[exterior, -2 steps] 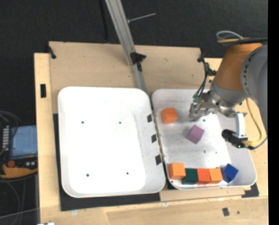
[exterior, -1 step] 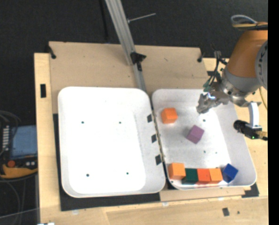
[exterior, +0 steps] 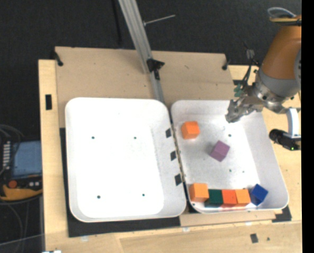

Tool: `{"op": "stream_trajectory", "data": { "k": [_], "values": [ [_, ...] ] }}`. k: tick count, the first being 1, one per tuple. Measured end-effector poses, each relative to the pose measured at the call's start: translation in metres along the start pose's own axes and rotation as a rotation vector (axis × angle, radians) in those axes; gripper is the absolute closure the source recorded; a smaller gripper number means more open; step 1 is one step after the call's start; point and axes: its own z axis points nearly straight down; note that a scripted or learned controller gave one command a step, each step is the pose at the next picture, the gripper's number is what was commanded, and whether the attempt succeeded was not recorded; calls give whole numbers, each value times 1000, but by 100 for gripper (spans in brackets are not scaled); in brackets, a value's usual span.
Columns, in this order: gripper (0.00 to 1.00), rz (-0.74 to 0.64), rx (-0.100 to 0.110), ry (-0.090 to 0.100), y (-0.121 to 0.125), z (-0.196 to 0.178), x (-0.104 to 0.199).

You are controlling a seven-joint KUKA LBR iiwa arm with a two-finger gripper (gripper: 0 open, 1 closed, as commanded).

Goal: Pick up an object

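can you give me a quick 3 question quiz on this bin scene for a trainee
1. True or false: the purple block lies in the right bin.
2. Which block is nearest the claw? A) blue block B) lone orange block C) green block
3. Fill in: the row of blocks lies along the right bin's ____ wall, as the camera view shows it.

Key: 1 true; 2 B; 3 bottom

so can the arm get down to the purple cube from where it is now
Probably yes. The purple cube sits alone in the right bin, apart from the orange cube, with the gripper hovering close by above the bin.
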Motion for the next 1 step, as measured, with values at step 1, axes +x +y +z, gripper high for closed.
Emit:
{"op": "stream_trajectory", "data": {
  "k": [1],
  "values": [
    [100, -5, 1, 2, 2, -12, 48]
  ]
}}
